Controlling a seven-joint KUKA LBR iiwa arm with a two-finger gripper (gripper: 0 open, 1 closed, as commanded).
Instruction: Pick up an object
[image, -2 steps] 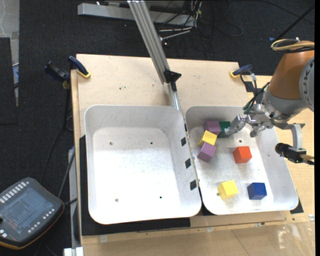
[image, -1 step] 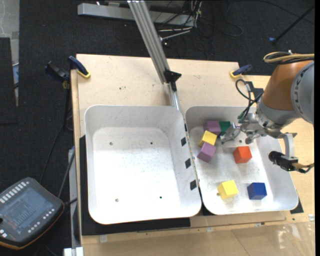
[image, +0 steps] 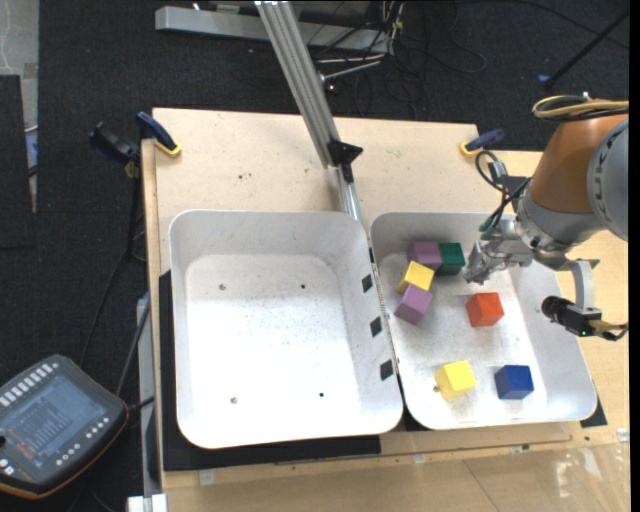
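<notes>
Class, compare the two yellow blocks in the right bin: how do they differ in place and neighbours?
The upper yellow block sits near the bin's left wall, pressed among the purple blocks; the lower yellow block stands alone, apart from the others. The upper one lies farther back; the lower one lies near the front, left of the blue block. Both are yellow cubes.

No text, label, brand or number can be read anywhere. The handheld control pendant (image: 50, 425) at the lower left shows a lit screen and rows of keys, but its characters are too small and blurred to make out.
</notes>
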